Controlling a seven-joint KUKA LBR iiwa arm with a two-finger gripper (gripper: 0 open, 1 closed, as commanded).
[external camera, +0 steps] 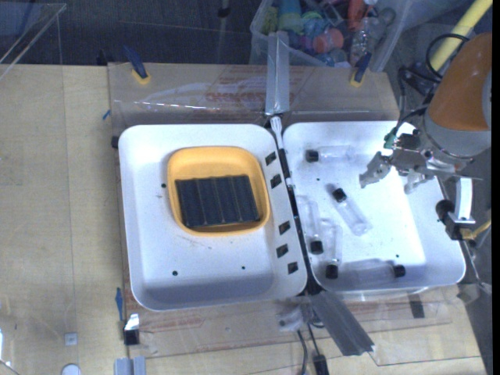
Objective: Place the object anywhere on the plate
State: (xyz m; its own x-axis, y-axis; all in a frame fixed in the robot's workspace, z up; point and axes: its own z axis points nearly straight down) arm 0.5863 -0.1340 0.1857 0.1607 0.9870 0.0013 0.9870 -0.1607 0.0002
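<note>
A yellow plate [178, 165] with a dark ridged slab [217, 201] on it lies in the left bin [148, 276]. Several clear plastic tubes with black caps lie in the right bin [437, 268]. One tube [349, 211] lies slantwise in the bin's middle, and another [328, 155] rests near the far wall. My gripper [394, 174] hangs over the right part of this bin, up and to the right of the middle tube. Its fingers stand apart, open, with nothing between them.
More clear tubes lie along the right bin's near wall [366, 270] and by the divider [316, 229]. A ridge with black clips [283, 209] separates the bins. A box of coloured toys [328, 10] stands behind the bench.
</note>
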